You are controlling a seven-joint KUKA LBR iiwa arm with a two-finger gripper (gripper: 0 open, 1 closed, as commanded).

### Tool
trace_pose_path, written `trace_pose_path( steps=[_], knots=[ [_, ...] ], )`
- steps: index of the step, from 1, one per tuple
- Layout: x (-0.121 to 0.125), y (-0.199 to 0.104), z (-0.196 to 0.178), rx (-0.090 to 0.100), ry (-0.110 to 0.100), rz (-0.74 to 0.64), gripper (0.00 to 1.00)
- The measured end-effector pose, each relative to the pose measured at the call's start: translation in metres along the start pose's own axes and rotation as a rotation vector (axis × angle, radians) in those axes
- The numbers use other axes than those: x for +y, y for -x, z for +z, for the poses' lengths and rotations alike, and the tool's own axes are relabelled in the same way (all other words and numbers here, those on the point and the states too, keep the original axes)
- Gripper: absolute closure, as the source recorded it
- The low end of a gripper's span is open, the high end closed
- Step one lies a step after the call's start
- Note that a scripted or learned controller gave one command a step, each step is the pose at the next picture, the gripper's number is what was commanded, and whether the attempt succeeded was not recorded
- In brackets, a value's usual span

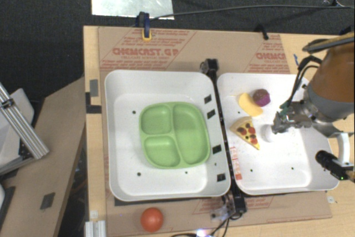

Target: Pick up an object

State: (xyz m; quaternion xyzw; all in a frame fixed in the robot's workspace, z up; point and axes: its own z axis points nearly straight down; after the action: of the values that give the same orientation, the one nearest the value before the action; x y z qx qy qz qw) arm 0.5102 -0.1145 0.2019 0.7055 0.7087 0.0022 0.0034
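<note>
In the right bin (277, 175) lie a pizza-slice toy (247, 132), a yellow piece (249, 103) and a purple ball (261, 97) touching it. My gripper (279, 122) reaches in from the right and sits low over the bin floor, just right of the pizza slice and below the purple ball. A small white object (267, 134) lies right under its tip. Nothing shows between its fingers.
The left bin (119, 175) holds a green divided plate (173, 134). A red ball (151, 219) rests on the bench in front of the left bin. A black divider (220, 130) runs between the bins. Cables hang near the arm at the right.
</note>
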Motion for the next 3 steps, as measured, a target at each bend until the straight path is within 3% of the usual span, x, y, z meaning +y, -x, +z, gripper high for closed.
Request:
trace_pose_path(
  steps=[1,3],
  knots=[
    [0.002,0.0,-0.054,0.0,0.0,0.0,1.0],
    [0.046,-0.1,-0.055,0.003,-0.005,-0.005,1.0]
  ],
)
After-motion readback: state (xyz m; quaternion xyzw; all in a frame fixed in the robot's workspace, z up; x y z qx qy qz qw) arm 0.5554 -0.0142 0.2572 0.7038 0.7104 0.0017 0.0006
